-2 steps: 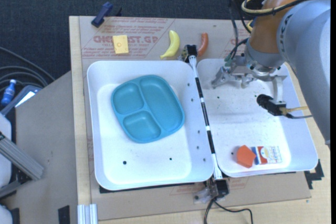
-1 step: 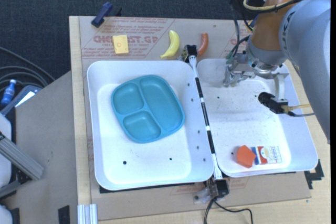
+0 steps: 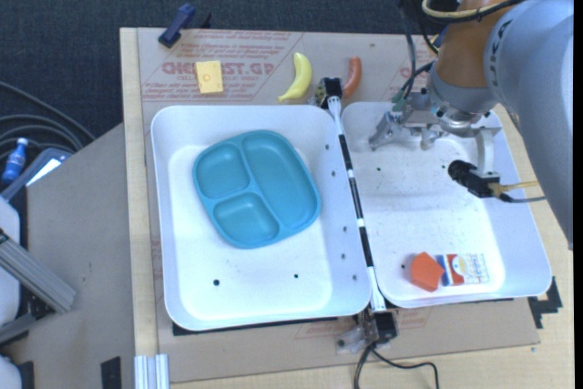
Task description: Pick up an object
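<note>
The gripper [image 3: 414, 130] is seen at the right bin's [image 3: 510, 287] far end, finger state untellable; the orange block [image 3: 424, 271] lies well nearer.

The grey arm [image 3: 537, 68] is running off the right edge, its upper part cut away. The claw [image 3: 401, 130] is showing too small to tell how it stands. Print on the small carton [image 3: 463, 269] is blurring beyond reading.

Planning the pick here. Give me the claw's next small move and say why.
Probably travel toward the near edge of the right bin: the claw hangs near its far left corner over bare floor, while the orange object and small carton lie at the near edge.
</note>
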`<move>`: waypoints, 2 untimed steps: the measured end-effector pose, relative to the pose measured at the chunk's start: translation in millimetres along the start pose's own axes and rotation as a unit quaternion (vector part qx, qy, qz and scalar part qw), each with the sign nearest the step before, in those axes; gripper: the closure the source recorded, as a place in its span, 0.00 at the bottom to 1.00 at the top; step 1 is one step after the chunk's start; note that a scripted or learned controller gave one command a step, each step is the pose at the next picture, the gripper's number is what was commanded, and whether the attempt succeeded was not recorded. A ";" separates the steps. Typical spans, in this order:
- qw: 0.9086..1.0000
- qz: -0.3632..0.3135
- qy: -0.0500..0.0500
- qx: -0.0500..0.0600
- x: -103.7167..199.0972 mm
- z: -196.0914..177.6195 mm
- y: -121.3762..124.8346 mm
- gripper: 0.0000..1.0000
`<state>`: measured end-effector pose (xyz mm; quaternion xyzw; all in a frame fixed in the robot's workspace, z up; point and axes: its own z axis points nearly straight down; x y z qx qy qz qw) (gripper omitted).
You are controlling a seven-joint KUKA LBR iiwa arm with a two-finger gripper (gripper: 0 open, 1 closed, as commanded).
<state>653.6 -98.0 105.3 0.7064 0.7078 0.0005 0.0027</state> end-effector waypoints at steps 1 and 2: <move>1.000 0.000 0.001 0.001 0.6 20.7 9.7 0.00; 1.000 0.000 0.000 0.000 0.7 9.9 10.6 1.00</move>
